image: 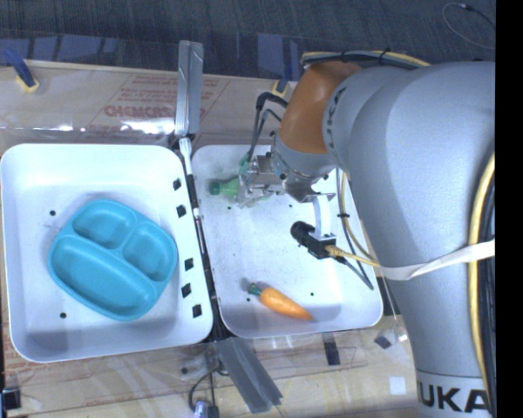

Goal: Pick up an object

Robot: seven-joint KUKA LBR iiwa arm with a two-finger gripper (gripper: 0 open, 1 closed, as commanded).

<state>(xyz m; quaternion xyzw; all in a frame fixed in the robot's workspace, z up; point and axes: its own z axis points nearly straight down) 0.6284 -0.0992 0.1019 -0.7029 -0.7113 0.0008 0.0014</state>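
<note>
An orange toy carrot [281, 302] with a green top lies near the front edge of the right bin [363, 312]. A small green object [225, 185] rests in that bin's far left corner. My gripper [260, 181] is low over the bin's far side, right next to the green object on its right. The gripper's metal body hides the point where the two meet, so I cannot tell whether they touch. The grey arm with its orange band [312, 111] reaches in from the right and covers the bin's right side.
A blue divided plate [112, 257] lies in the left bin [17, 233]. A ridge with black clips [192, 242] separates the two bins. A black fitting with a yellow cable [314, 239] hangs over the middle of the right bin.
</note>
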